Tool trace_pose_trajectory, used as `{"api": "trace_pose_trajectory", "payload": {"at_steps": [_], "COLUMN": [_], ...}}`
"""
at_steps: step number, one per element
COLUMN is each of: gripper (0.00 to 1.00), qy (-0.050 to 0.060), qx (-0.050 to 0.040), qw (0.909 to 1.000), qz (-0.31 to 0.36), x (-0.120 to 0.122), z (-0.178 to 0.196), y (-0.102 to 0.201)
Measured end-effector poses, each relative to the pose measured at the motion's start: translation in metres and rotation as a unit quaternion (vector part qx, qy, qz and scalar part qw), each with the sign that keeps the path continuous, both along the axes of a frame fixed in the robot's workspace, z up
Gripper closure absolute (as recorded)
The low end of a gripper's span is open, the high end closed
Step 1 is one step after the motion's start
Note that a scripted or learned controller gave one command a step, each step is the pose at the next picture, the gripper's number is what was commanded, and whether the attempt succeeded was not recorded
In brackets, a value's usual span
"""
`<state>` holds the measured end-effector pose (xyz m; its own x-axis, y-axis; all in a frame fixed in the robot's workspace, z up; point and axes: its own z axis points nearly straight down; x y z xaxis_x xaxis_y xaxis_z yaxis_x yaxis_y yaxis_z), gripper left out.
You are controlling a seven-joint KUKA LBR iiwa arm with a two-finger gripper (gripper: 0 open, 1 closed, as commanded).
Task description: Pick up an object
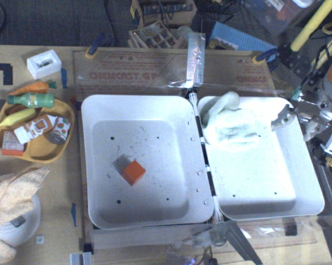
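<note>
Starting left, we see the orange block [135, 173] in the left bin [99, 112], well left of and below the claw [284, 118]. White cloth [224, 117] lies just left of it. Claw looks apart, clamped on nothing. Approach step; next we need to descend onto a target.

orange block [135, 173], left bin [99, 115] floor

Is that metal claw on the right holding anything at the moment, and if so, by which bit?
Nothing is held. The claw hangs over the right bin with nothing in it; the orange block lies in the left bin.
</note>
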<state>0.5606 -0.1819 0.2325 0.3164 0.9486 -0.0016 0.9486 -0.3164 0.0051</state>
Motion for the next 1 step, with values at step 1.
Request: {"api": "trace_pose_trajectory", "payload": {"at_steps": [1], "gripper": [0.00], "qy": [0.001], "qx": [0.0009], "qw": [0.9953], "qz": [-0.096], "x": [0.0667], "z": [-0.0428], "y": [0.0390]}}
